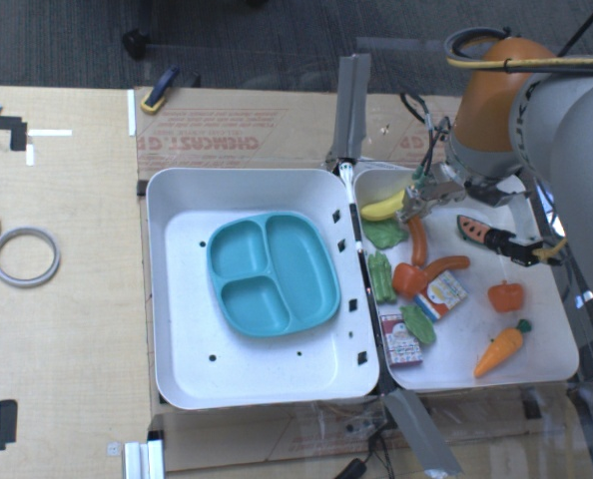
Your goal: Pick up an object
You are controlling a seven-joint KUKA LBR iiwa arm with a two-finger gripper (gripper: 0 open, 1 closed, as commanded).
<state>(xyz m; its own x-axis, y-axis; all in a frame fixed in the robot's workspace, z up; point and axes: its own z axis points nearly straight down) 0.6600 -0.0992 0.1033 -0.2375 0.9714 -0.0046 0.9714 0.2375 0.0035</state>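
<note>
Teal three-compartment plate (274,272) alone in the left bin (177,297), slightly rotated, near the middle. Bare white floor on all four sides of it, widest along the left wall and the near edge.

Right bin (556,367) crowded on its left half. Yellow toy banana (383,207) in the far left corner, close to the divider between the bins. Green leafy piece (384,234) just in front of it. Green pod (380,275) lying along the left wall. Two orange-red sausages (417,238) (446,265) and a round orange-red piece (406,281) bunched together at the centre left. Small carton (443,295) touching that bunch. Small pink box (403,339) in the near left corner.

More open floor on the right half: watermelon slice (473,230), red pepper (506,295) and carrot (500,351) well apart from each other, carrot near the front rim.

Gripper (423,192) low over the far left corner of the right bin, just right of the banana's tip, tight against the far wall. Open or closed: impossible to tell. Nothing visibly held. Grey arm and orange band over the bin's far right corner.

Tape roll (24,256) on the bench, far left.
</note>
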